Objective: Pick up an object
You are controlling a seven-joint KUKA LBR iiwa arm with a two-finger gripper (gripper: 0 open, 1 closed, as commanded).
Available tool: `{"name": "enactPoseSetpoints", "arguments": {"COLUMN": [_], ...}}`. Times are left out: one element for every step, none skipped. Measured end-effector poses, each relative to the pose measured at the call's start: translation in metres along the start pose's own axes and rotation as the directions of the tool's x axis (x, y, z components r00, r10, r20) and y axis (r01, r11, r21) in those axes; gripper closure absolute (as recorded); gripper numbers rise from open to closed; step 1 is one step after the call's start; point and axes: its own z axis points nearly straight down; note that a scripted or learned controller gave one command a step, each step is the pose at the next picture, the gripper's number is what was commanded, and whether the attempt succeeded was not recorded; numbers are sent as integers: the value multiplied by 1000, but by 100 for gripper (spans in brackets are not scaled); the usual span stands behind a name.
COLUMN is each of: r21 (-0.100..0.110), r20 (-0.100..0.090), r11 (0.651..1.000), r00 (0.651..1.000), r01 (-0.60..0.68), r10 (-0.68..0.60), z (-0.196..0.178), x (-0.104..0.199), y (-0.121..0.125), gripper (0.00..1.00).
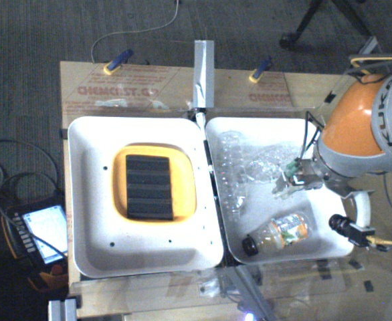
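Your tool hangs above the right bin; its state is unclear; the bottle lies just below.

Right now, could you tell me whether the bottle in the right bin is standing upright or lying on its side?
Lying on its side: the bottle rests lengthwise on the right bin floor, its dark cap pointing toward the bin's lower-left corner.

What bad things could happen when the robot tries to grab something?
The clear crinkly plastic in the right bin is see-through, so the pincer beside it might miss it or crush it. The bottle lies on its side near the bin's front wall; being round, it may roll away or slip if pinched. The yellow tray with the black block sits in the left bin, probably a longer reach for the arm.
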Motion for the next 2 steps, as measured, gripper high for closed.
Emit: {"name": "enactPoseSetpoints", "arguments": {"r21": [0, -3], "r20": [0, 3], "r11": [1000, 993], "r00": [1000, 993], "r01": [0, -122], "r10": [0, 122], "z": [0, 92], "x": [0, -21], "y": [0, 91], "gripper": [0, 0]}}
